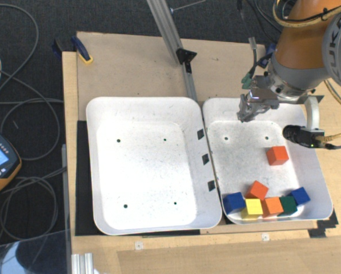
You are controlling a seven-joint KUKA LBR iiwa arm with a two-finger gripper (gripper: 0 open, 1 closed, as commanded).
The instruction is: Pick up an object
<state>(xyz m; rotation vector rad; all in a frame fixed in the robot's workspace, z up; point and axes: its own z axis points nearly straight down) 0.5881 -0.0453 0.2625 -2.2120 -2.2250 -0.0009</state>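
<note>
We see the arm [307, 33] entering from the right side of the bench [130, 61], its orange band above the wrist sitting over the far right corner of the right bin [324, 198]. The wrist points steeply down and slightly leftward, so the gripper [247, 114] hangs over the far edge of the right bin, close to its far left corner. Nothing shows between its tips, and from this slant we cannot tell whether it is spread or closed.

The blocks all lie in the right bin. An orange block [277, 154] sits alone near the middle of the bin toward its right wall, slightly turned so its edges run at an angle to the bin's walls; as a near-cube it has no clear long axis. The rest are gathered along the near edge: a blue block [233, 201] at the left end, a yellow block [253, 207] just beside it, a second orange block [259, 189] resting behind the yellow one and turned on a diagonal, a third orange block [271, 206] next in the row, a green block [288, 204] touching it, and a smaller blue block [300, 196] at the right end. Together this row runs along the near wall, left to right.

The left bin [101, 113] lies beside the right one, their inner walls touching.
</note>
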